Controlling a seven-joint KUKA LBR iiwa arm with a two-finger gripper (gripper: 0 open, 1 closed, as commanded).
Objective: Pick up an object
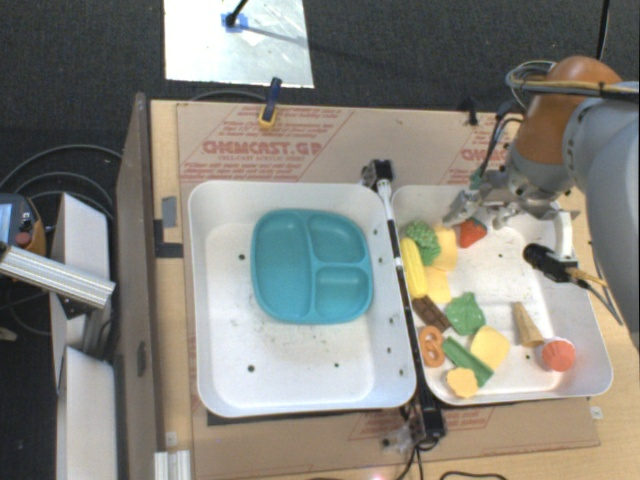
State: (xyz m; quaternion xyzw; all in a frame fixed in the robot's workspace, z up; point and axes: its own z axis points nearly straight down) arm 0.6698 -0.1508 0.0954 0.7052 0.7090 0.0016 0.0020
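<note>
One cardboard sheet [300,143] reads "CHEMCAST GP" in red; the gripper [478,213] clamps a red toy [472,233].

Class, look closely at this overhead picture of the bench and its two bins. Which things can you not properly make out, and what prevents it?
- Claw, camera view: too small and blurred to tell open from shut.
- Red toy below it: blur hides whether the claw touches it.
- Arm: cut off by the right edge.
- Brown toy: partly tucked among neighbouring pieces; identity unclear.
</note>
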